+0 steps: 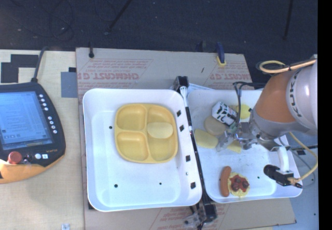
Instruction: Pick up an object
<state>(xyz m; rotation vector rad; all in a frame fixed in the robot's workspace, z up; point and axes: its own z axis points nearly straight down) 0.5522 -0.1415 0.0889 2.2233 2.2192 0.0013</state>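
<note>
Far left on the counter (pixel 57 192): one grey control pendant (pixel 31 125), screen lit. Next, two shallow white bins side by side on one sheet of printed cardboard (pixel 155 68).

In the left bin (pixel 135 187): one yellow divided plate (pixel 132 146) with four compartments, and one pale round slice (pixel 160 130) in the upper right compartment.

In the right bin (pixel 254 164):
- one pale yellow slice (pixel 206 140) near the left wall, overlapped by one tan slice (pixel 212 124)
- one black-and-white item (pixel 224 113) just above those, with one yellow piece (pixel 244 111) beside it
- one sausage (pixel 224 181) near the front wall, with one small round with red topping (pixel 239 184) just beside it

Low among the slices, one claw (pixel 231 138); released or clenched, cannot tell.

At the right, one grey arm (pixel 290 102) with an orange band. Beyond the counter, dark floor (pixel 155 6) with loose cables.
</note>
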